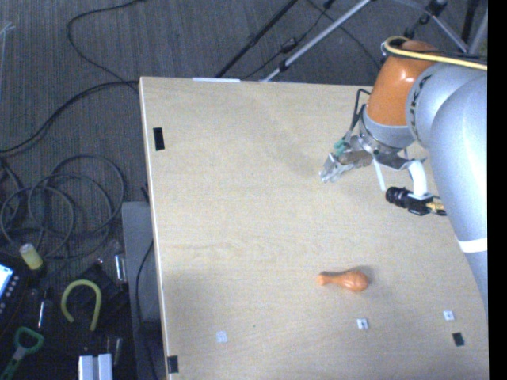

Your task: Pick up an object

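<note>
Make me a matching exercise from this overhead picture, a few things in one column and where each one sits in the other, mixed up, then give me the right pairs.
Things:
1. orange object
2. gripper
3. black rectangle mark
4. green hook-shaped item

Places:
A. on the floor, left of the bench
B. above the bench surface, upper right, at the end of the arm
C. on the bench near its upper left corner
D. lying on the bench toward the lower right

Pairs: 1-D, 2-B, 3-C, 4-A
</note>
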`<state>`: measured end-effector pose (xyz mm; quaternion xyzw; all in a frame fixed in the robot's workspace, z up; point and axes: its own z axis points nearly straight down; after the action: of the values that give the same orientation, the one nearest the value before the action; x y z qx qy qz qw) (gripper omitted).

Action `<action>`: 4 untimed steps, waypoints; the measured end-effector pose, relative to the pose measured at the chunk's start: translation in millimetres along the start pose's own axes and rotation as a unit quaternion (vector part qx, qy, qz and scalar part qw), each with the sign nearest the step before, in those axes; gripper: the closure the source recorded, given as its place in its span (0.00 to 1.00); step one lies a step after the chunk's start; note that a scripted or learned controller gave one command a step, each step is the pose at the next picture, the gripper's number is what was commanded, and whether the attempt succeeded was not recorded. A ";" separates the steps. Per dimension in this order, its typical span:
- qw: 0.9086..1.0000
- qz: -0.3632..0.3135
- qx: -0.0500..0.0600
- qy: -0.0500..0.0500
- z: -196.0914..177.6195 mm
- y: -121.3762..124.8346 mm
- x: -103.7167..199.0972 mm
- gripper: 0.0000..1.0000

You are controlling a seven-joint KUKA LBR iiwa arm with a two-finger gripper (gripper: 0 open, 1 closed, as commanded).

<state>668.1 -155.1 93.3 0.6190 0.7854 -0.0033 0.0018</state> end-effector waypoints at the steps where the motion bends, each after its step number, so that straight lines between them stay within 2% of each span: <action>1: 1.000 0.000 0.000 0.000 0.1 -0.1 -0.1 0.00; 2: 1.000 0.000 0.000 0.000 0.1 -0.1 -0.1 0.00; 3: 0.999 -0.049 -0.001 0.002 9.3 5.5 23.5 0.00; 4: 0.999 -0.048 -0.001 0.002 0.1 5.7 23.5 1.00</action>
<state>668.1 -130.9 93.0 0.5805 0.8143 -0.0013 0.0008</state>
